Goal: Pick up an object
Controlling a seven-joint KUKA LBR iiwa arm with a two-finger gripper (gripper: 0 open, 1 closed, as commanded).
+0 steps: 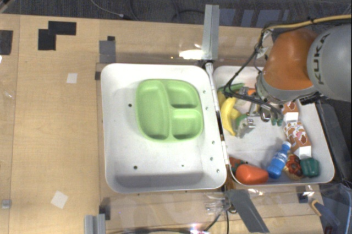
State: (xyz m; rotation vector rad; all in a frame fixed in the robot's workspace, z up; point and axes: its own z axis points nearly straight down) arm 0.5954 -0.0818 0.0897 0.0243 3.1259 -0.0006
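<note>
In the right bin lie a yellow banana, a red-orange round item, a blue bottle, a dark green item and a patterned white packet. My gripper hangs low over the upper middle of this bin, just right of the banana. The grey arm with its orange band covers the bin's back right part. Nothing shows held in the gripper.
The left bin holds a green divided plate. A metal post stands behind the wall between the bins. Cables run along the arm and across the floor behind the bench.
</note>
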